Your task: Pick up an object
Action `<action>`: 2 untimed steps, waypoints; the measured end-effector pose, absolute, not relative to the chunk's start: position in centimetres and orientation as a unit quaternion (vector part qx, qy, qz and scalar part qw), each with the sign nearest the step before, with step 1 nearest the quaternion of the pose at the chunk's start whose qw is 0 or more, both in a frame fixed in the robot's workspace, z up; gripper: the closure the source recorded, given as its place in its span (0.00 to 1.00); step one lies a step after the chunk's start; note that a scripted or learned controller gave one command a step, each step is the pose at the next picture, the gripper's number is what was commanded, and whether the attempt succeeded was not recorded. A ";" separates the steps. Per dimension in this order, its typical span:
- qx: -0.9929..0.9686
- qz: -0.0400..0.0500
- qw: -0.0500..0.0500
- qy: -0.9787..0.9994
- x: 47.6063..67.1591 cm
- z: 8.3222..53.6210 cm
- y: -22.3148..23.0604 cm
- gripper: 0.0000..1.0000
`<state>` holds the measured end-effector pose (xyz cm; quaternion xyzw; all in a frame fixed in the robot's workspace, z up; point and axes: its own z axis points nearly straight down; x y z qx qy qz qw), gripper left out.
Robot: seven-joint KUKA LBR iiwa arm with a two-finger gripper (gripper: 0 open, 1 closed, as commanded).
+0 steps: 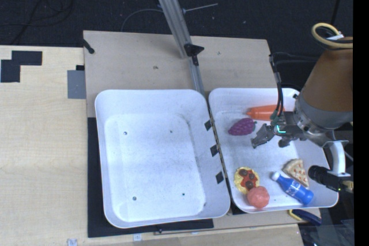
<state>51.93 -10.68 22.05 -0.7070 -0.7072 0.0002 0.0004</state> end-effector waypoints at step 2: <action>-0.707 0.002 0.002 -0.707 50.9 16.5 -10.4 0.00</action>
